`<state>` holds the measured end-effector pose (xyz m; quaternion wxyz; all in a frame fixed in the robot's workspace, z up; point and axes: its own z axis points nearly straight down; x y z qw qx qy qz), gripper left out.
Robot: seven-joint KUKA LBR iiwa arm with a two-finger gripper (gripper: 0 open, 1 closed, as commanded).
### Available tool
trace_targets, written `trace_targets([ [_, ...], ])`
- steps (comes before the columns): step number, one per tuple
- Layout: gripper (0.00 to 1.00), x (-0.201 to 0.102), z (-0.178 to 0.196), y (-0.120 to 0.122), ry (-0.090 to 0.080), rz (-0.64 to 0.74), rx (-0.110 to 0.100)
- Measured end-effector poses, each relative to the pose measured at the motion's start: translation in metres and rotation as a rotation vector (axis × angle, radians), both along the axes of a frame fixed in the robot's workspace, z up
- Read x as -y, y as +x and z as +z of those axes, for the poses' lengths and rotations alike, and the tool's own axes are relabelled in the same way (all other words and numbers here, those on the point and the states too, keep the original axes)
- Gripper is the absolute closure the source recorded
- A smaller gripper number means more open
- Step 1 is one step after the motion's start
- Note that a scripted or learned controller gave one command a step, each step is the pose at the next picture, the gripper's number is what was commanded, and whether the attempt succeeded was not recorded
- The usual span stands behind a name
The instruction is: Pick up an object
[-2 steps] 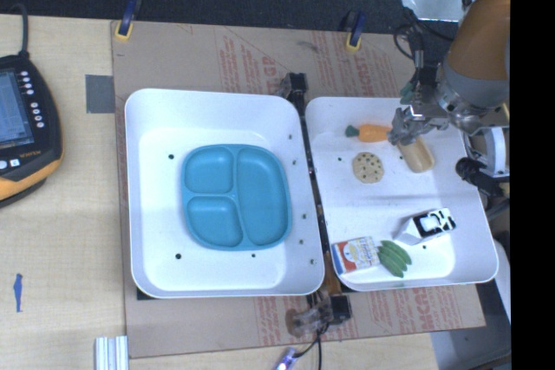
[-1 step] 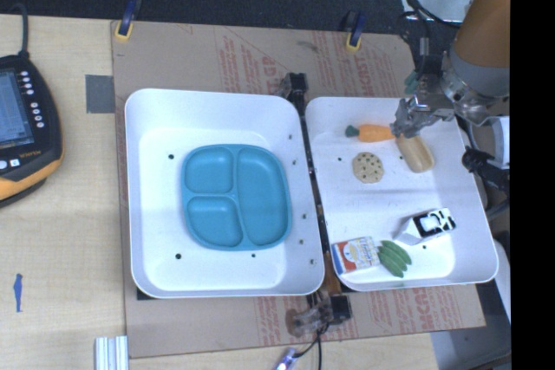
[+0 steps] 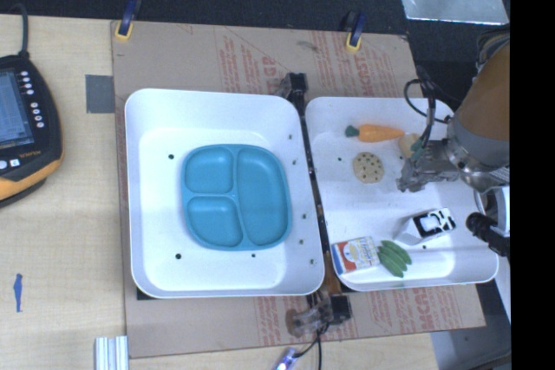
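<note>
Plastic dominates my view: two shallow white bins with rounded corners sit side by side on brown cardboard clamped to a pale wood bench. My left bin holds one smooth blue plate, divided into three compartments, lying flat near the middle. My right bin holds the small stuff: an orange carrot with a green tip near the far wall, a round speckled cookie just below it, a white and black block toward the right, and at the near wall a flat printed carton with a green pod-shaped piece touching its right end. The gripper hangs over the right side of this bin, right of the cookie and apart from it; its metal parts blur together, so I cannot tell how the jaws stand. Nothing shows between them.
</note>
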<state>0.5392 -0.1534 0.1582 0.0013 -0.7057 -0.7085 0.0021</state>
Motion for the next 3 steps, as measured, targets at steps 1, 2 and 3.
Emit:
trace_targets([
  [1, 1.0, 0.034, 0.055, 0.051, 0.0, 0.0, 0.004],
  [2, 1.0, 0.053, 0.053, 0.07, 0.001, -0.001, 0.004],
  [3, 1.0, 0.058, 0.046, 0.08, 0.0, 0.001, 0.005],
])
